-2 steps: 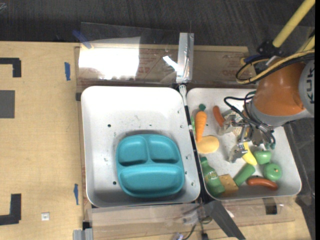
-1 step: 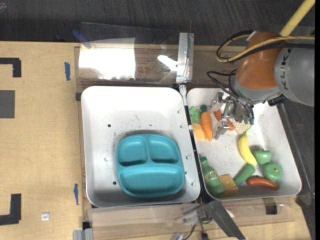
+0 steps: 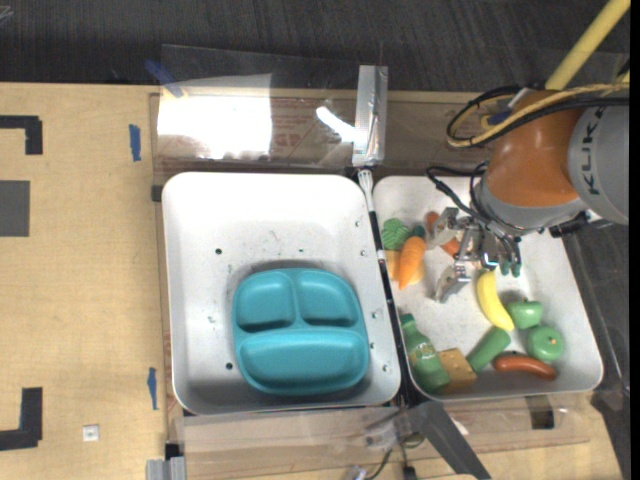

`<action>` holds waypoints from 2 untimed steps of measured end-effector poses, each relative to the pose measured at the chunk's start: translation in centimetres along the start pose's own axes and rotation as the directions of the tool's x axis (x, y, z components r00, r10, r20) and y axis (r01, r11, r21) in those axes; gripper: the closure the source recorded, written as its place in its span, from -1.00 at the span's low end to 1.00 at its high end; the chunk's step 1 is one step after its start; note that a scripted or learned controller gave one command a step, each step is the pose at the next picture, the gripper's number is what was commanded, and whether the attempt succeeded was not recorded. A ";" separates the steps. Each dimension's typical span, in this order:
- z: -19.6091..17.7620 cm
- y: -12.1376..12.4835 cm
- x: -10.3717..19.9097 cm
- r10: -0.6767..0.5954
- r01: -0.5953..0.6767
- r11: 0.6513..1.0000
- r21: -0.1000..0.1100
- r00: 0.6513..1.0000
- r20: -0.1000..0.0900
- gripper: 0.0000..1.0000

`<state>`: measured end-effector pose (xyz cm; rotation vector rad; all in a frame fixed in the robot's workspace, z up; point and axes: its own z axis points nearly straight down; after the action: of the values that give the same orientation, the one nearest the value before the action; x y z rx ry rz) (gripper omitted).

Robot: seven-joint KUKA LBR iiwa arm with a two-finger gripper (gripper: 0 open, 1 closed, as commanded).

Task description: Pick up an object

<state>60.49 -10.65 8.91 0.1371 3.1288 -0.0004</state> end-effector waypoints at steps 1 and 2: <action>0.0 1.1 -0.7 -0.054 0.054 0.999 0.002 0.999 0.004 -1.00; -0.1 -1.2 6.6 -0.142 0.142 0.990 0.001 0.990 0.001 -1.00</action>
<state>53.79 -11.28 8.96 -0.0860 3.1291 -0.0027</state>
